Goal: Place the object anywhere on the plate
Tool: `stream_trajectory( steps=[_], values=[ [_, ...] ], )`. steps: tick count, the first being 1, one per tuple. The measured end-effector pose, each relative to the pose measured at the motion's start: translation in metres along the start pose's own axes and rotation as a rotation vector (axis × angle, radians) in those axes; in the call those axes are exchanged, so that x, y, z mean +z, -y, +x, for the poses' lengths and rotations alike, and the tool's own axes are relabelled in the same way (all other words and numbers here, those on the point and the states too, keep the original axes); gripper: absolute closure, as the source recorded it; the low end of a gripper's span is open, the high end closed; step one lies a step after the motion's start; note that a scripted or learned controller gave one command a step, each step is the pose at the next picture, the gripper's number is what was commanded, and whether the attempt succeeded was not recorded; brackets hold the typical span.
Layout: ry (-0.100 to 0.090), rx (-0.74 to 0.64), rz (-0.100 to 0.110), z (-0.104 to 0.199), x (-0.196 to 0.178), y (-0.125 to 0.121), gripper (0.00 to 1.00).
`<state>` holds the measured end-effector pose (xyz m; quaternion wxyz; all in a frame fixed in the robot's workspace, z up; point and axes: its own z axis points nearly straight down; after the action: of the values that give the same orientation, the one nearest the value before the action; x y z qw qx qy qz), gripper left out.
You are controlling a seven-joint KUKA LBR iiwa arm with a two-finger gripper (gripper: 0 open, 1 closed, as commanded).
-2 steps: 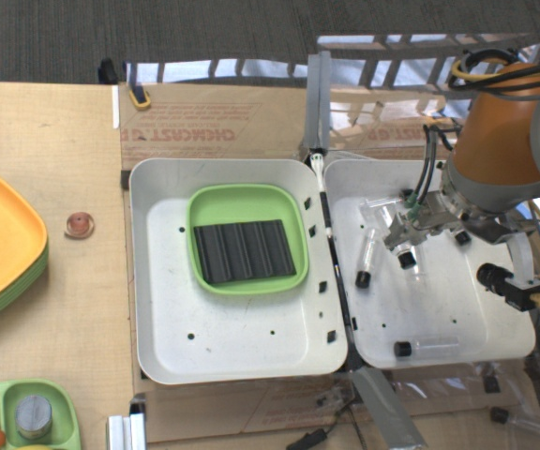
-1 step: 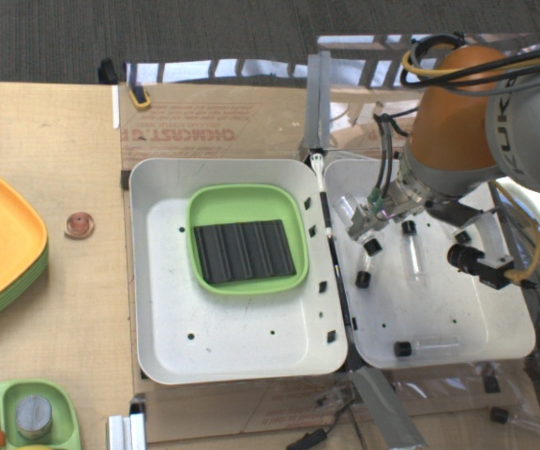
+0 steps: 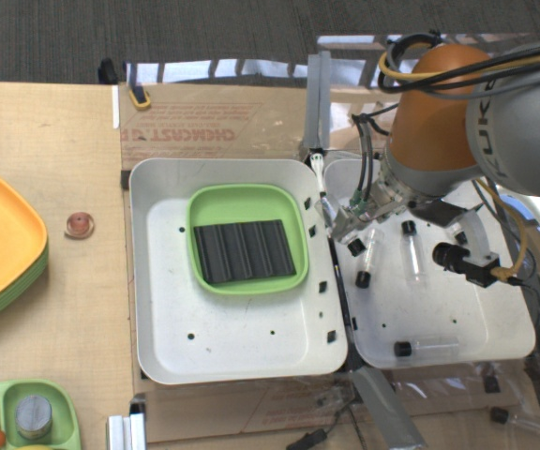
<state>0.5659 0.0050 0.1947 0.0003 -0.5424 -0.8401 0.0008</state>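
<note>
A green plate (image 3: 204, 209) with rounded corners sits in the upper middle of the left white bin (image 3: 237, 350). A dark grey ribbed rectangular object (image 3: 247, 250) lies flat on the plate and covers most of its lower half. My gripper (image 3: 368, 218) hangs below the orange wrist band (image 3: 439, 111), over the upper left part of the right bin (image 3: 457, 331), just right of the wall between the bins. It is apart from the plate and the ribbed object. Nothing is visibly held in it.
A stack of orange plates (image 3: 3, 242) lies at the far left, with a small red knob (image 3: 80, 224) on the wooden bench beside it. A green divided tray (image 3: 17, 411) sits at the bottom left. Cables (image 3: 495, 242) and small black parts trail over the right bin.
</note>
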Motion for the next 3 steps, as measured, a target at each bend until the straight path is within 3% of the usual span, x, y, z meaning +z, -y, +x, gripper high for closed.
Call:
stream_trajectory(
  steps=[1,2,3],
  values=[
    [0.000,0.000,0.000,0.000,0.000,0.000,0.00],
    [-0.001,0.203,0.001,-0.013,0.004,0.016,0.00],
    [0.000,0.457,0.002,-0.037,-0.025,0.088,0.00]
  ],
)
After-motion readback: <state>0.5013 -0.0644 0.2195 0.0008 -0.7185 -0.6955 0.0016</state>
